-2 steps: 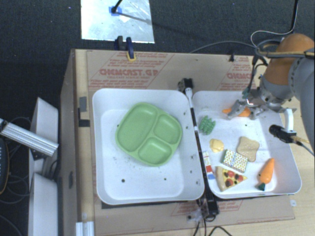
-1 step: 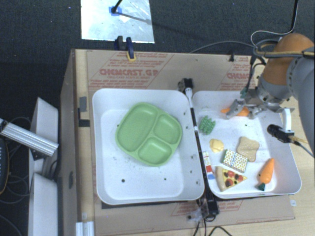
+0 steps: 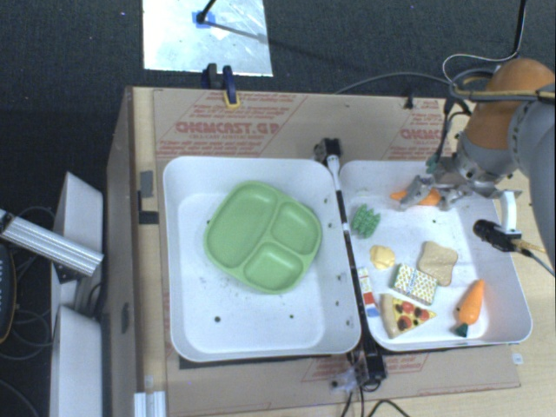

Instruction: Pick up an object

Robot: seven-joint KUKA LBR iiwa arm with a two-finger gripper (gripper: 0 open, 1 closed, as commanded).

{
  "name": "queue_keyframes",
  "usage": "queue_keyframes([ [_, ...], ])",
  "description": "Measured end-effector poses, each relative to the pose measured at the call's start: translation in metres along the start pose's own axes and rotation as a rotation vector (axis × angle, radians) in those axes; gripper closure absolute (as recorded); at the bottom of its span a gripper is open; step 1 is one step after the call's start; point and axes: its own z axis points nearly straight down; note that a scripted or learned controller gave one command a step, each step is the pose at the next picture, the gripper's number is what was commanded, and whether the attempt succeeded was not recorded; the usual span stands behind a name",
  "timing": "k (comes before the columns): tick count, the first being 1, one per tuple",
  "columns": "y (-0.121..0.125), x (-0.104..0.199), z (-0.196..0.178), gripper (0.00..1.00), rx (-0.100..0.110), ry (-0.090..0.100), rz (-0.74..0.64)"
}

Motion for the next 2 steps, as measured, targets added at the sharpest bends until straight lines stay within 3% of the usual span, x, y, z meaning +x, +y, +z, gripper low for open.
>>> queue_keyframes([
  [1,0.000,-0.006,0.000,0.00,0.006,0.007,-0.001],
  [2,0.000,0.011,0.000,0.00,-0.006,-0.013,0.001],
])
